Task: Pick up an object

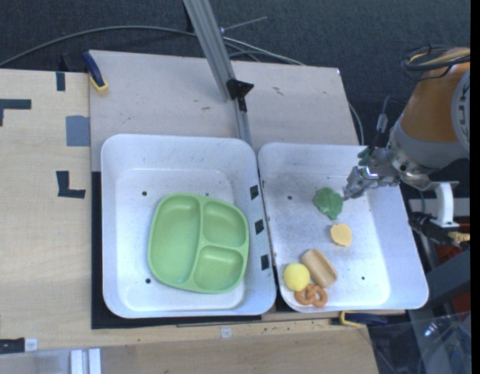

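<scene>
2 white bins side by side on the bench. Left bin (115,209) holds 1 item: a green divided plate (199,242) w/ 3 compartments, lying flat near the bin's middle, a bit toward the near edge.

Right bin (396,271) holds 5 small items:
- 1 green leafy piece (328,202), roughly mid-bin, toward the right side
- 1 small yellow-orange chunk (341,234), just below the green piece, apart from it
- 1 tan hot-dog-like bun (319,266), near the near edge, tilted diagonally
- 1 yellow lemon-like ball (296,276), touching or just beside the bun's left side
- 1 orange pretzel (312,295), right at the near edge, just below ball & bun

Arm comes in from the right, orange band visible above the wrist. Gripper (357,187) sits low over the right bin's right part, tips just beside the green piece's upper-right edge. Nothing visibly between the fingers; can't tell how far they're spread, too small & dark.

1 metal pole (213,37) slants across the bench's far side down to the gap between bins. 1 blue-yellow clamp (94,72) at the bench's far-left corner.
</scene>
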